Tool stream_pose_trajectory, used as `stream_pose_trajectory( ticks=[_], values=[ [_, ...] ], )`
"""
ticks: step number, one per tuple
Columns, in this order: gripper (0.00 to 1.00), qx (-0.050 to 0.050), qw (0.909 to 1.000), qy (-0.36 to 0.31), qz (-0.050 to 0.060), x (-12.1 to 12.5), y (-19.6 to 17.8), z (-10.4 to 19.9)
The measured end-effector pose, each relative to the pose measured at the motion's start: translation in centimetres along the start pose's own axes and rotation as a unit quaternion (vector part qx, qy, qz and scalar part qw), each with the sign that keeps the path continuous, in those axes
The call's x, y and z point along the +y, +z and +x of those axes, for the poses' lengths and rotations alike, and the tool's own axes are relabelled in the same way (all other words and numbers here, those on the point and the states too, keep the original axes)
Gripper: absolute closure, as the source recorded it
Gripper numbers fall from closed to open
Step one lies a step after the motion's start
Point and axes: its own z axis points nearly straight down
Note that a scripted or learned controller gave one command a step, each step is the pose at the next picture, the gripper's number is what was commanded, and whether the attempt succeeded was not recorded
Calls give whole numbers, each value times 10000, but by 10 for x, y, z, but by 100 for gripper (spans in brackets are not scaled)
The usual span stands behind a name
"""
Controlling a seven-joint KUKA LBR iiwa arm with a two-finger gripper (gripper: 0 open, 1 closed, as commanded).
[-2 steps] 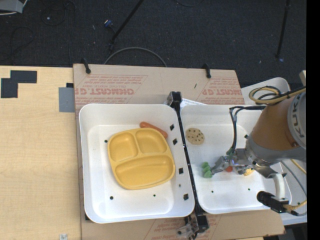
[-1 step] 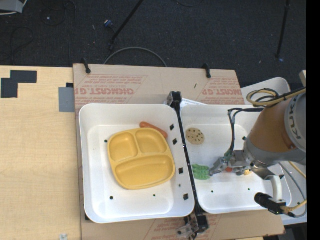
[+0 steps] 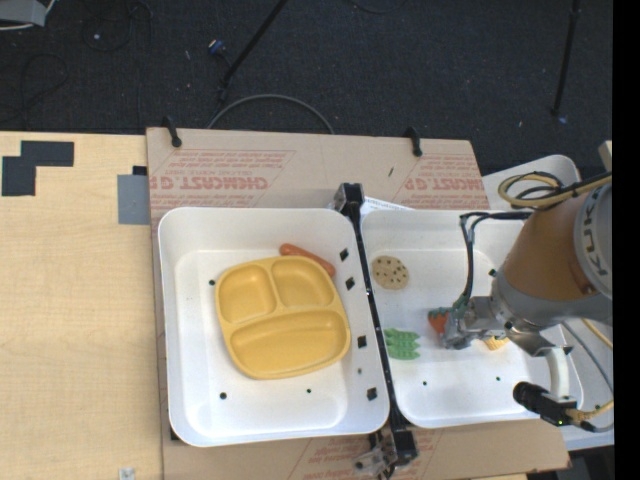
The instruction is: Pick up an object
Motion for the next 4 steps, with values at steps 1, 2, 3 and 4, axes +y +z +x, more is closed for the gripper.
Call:
stream_pose_trajectory(
  ticks=[1,2,3,4],
  values=[
    [100,-8,10000,-32,-20,8,-47,5],
    [100,-9,10000,-32,-21,9,-90,10],
    [100,-11,10000,-31,-20,9,-128,10],
    [100,2,10000,-50,-4,21,-137,64]
  ],
)
